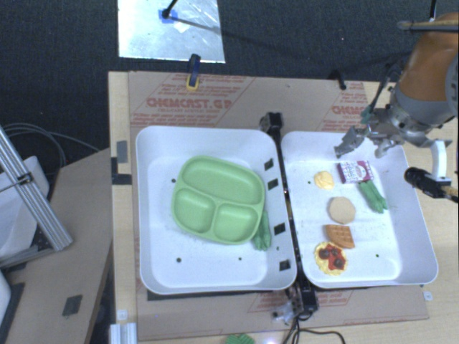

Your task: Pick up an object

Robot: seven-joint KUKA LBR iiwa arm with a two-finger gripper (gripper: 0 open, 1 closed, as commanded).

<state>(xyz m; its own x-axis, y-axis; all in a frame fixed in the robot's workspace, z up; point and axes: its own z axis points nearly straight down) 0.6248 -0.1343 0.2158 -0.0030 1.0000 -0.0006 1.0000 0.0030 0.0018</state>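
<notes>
The gripper (364, 140) hangs over the top of the right bin (412, 260), its fingers spread with nothing between them. Below it lie the toys — a purple packet (355, 171), green pod (372, 195), yellow piece (324, 180), round cookie (342, 210), cracker (339, 235) and small pizza (330, 257). A green tray (217, 200) sits in the left bin (158, 264).

Premises: a robotics lab test bench. A grey and orange arm (430, 70) reaches over two white bins (154, 213) set side by side on a cardboard sheet (237, 99). The bins contain toy food (341, 210) and a green plastic tray (217, 199). Aluminium framing (29, 192) stands at the bench's left edge. Loose cables (43, 131) run nearby. Dark carpet (57, 41) lies beyond the far edge.
</notes>
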